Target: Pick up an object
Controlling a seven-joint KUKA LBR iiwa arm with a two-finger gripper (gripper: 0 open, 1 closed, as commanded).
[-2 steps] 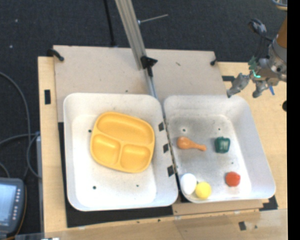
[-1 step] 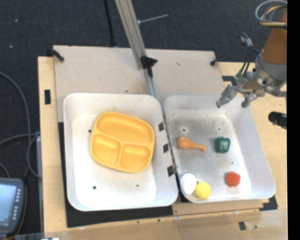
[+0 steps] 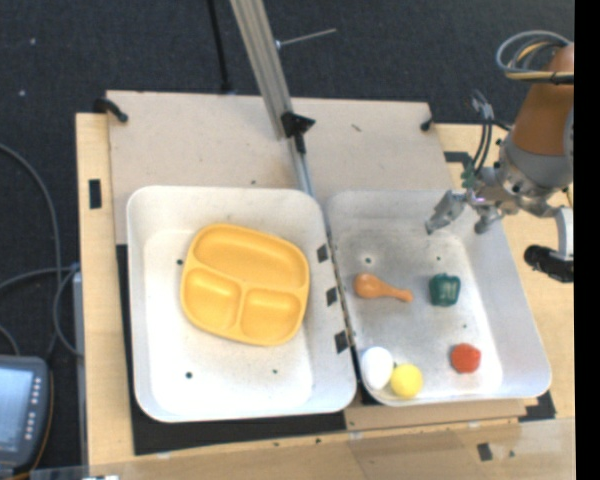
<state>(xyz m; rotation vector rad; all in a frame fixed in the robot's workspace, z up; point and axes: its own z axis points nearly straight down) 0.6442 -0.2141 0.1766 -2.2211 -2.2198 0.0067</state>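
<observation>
The gripper (image 3: 464,215) hangs with its fingers spread apart, holding nothing, over the far right rim of the right bin (image 3: 510,298). Below it, nearer the camera, lies the green object (image 3: 444,289); the orange drumstick-shaped toy (image 3: 380,288) lies to its left.

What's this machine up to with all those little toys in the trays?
A grey robot arm with an orange band reaches in over the right-hand white bin. Its gripper hangs open above the bin's far edge, holding nothing. Below it lie an orange gourd-shaped toy, a green pepper-like toy, a red ball, a yellow ball and a white ball. The left bin holds a yellow sectioned plate.
</observation>
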